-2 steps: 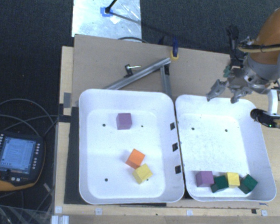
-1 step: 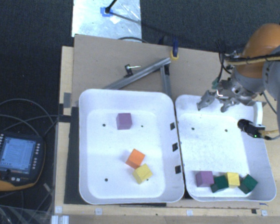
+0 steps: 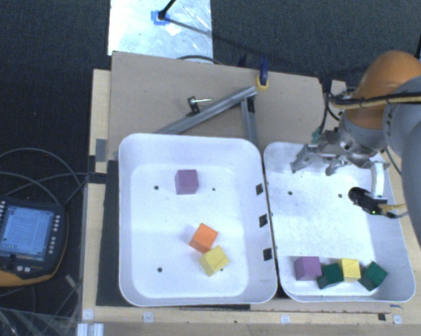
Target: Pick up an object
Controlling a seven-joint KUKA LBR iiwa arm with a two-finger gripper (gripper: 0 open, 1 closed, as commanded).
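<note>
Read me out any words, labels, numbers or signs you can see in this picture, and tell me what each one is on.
No text can be read anywhere.
The handheld control pendant beside the left bin has a lit screen, but its contents are too small and blurred to read.
The blocks bear no markings.

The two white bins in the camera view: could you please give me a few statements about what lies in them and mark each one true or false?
1. The left bin holds three cubes. True: a purple cube, an orange cube and a yellow cube.
2. The orange cube lies far from the yellow cube. False: they sit right next to each other.
3. The right bin holds four cubes along its near edge. True.
4. The gripper is over the left bin. False: it is over the far part of the right bin.
5. Both dark green cubes lie in the left bin. False: they lie in the right bin.
</note>
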